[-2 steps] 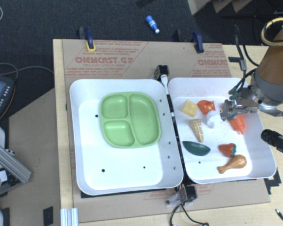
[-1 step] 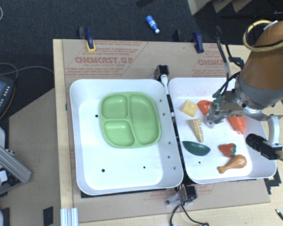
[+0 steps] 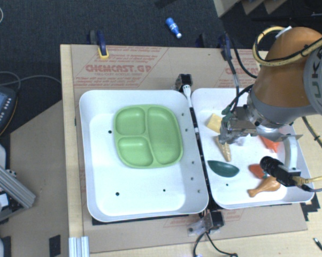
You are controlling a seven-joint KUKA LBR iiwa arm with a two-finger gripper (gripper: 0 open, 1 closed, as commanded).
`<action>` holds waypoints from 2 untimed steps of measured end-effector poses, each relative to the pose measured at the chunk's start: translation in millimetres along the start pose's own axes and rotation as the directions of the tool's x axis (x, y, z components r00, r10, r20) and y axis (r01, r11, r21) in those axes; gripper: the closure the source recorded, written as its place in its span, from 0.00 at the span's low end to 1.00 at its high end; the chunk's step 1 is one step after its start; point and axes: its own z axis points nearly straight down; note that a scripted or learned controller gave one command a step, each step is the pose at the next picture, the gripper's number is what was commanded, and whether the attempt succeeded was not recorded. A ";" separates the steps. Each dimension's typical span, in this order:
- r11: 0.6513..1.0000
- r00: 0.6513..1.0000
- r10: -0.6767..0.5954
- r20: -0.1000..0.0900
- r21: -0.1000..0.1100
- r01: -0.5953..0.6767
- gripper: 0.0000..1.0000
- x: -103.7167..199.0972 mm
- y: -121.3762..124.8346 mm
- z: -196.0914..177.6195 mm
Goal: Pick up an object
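Arm (image 3: 287, 71) comes in from the right edge, and its gripper (image 3: 227, 141) is low over the upper left part of the right bin (image 3: 231, 190). We cannot tell whether the gripper is open or closed, or whether it has hold of anything; the wrist hides that from above. A tan piece (image 3: 225, 153) pokes out directly below the gripper, touching or nearly touching it. A yellow block (image 3: 214, 123) lies just up-left of the gripper. A dark green leaf shape (image 3: 223, 168) is just below the tan piece. A red item (image 3: 256, 170) sits right of the leaf, and a brown drumstick shape (image 3: 265, 186) is near the bin's lower right. An orange-red bit (image 3: 269, 142) shows under the wrist. The left bin (image 3: 101, 189) holds a green divided plate (image 3: 148, 135), flat and centred. A small blue object (image 3: 173, 27) is on the dark floor at top centre.
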 end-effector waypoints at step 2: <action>1.000 1.000 0.003 0.002 -0.001 -0.003 1.00 63.4 -21.6 23.8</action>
